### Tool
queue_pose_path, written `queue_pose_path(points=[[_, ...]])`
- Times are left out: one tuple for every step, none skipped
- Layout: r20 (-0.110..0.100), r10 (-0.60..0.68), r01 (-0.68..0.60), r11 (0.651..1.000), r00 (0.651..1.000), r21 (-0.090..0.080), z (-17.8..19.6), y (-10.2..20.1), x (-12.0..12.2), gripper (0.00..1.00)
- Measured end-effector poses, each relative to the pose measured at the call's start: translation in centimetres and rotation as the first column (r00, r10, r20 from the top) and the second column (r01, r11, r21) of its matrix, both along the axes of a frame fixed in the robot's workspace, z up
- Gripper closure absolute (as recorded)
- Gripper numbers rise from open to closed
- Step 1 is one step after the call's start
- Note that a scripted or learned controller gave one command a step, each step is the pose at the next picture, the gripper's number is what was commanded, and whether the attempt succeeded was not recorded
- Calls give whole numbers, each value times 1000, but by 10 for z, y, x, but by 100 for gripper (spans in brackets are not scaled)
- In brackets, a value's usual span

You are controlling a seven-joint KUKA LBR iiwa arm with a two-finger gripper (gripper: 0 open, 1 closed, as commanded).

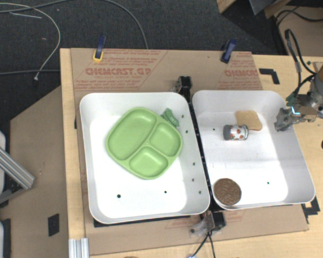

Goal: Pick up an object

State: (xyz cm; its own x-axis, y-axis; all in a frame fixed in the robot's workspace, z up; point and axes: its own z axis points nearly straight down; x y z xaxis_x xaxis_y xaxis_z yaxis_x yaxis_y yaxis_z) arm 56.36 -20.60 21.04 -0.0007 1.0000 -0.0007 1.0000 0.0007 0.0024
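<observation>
Nothing picked yet. Gripper sits at the right bin's right rim, finger state unclear. Can, sponge and brown disc lie untouched in that bin.

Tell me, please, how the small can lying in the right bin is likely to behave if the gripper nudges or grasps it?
The can lies on its side, so a nudge would probably roll it across the smooth right bin floor. It looks rigid and small, likely light. Its rounded surface may slip from the gripper unless pinched squarely.
</observation>
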Motion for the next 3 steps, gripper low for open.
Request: queue_pose_path(points=[[-5, 5, -5, 1000, 1000, 4, -3, 57, -5, 100], [-4, 6, -6, 1000, 1000, 4, -9, 108, 2, 100], [-5, 5, -5, 1000, 1000, 4, -13, 159, 0, 100]])
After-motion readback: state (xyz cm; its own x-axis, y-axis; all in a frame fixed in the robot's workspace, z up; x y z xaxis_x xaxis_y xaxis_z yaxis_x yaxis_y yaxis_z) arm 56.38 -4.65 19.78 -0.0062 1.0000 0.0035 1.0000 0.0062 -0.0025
